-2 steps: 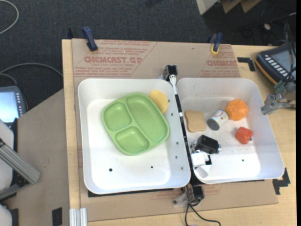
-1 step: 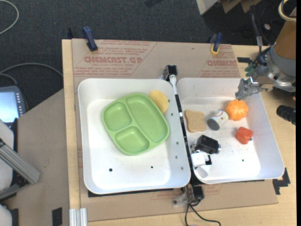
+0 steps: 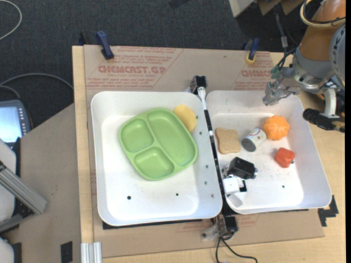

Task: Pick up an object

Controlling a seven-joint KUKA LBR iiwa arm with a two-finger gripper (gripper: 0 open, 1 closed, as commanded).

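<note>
We read "CHEMCAST" on board (image 3: pixel 129 69) | gripper (image 3: pixel 272 95) above right bin (image 3: pixel 307 193) | jaw state: we cannot tell

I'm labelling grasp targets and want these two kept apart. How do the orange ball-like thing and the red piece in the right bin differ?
The orange fruit is rounder and larger; the red piece is smaller and blockier. The orange fruit lies nearer the bin's far wall and the gripper; the red piece lies nearer the camera. Both rest free on the right bin.
</note>
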